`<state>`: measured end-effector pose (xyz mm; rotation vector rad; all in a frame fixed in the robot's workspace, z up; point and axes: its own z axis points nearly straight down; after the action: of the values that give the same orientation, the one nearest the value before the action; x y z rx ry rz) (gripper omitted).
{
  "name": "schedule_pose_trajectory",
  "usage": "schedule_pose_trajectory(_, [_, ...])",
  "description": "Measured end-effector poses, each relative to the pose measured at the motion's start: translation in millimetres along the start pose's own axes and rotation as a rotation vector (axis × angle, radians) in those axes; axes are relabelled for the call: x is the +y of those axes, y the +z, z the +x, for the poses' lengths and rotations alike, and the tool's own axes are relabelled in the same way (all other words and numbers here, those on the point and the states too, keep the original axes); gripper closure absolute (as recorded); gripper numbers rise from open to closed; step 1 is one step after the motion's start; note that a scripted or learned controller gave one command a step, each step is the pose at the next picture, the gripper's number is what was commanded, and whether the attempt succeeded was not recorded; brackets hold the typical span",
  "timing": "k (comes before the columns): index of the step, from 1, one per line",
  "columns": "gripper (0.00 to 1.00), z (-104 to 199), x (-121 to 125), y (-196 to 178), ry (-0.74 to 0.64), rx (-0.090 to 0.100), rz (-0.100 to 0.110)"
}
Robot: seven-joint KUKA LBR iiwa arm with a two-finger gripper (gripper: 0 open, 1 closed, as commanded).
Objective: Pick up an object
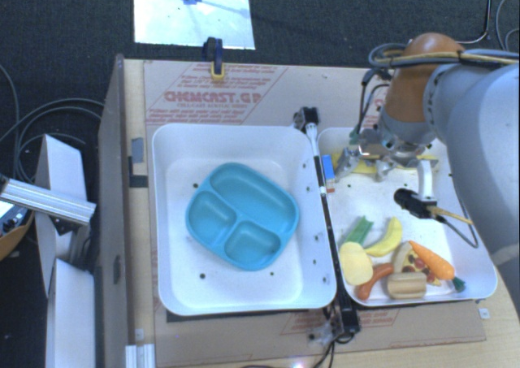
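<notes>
My gripper is low over the far end of the right bin, close to its left wall. A yellow thing lies right under it, mostly hidden by the gripper. Toy foods are piled at the near end of that bin: a green vegetable, a yellow banana, a pale yellow potato, an orange carrot, a pizza slice and a tan bread piece. They lie well apart from the gripper.
The left bin holds a blue divided plate. A small blue piece sits by the wall between the bins, just left of the gripper. The grey arm comes in from the right over the right bin's far side.
</notes>
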<state>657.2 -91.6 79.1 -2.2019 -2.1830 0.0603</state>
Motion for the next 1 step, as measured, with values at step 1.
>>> schedule_pose_trajectory(1, [0.00,-1.8,0.1,0.2,0.000,0.005,0.001])
